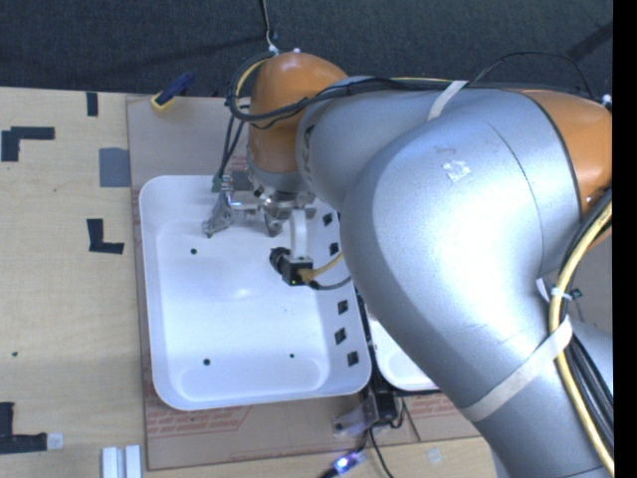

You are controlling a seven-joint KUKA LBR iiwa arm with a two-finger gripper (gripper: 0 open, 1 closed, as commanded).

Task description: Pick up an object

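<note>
Two white bins are counted: the left bin (199, 366) is seen in full, the right bin (403, 366) is largely covered by the grey arm (468, 227). The gripper (242, 217) is placed over the left bin's far edge; its opening cannot be judged. No object to pick can be made out.

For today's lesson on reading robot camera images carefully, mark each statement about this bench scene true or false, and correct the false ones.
1. The gripper is over the left bin. True.
2. The arm is blue with a green band. False: it is grey, with an orange band above the wrist.
3. The arm covers most of the right bin. True.
4. The bins are round and black. False: they are shallow, white and roughly rectangular.
5. A small blue and yellow object lies beyond the left bin, outside it. True.
6. The gripper hangs over the near edge of the left bin. False: it is by the far edge.
</note>
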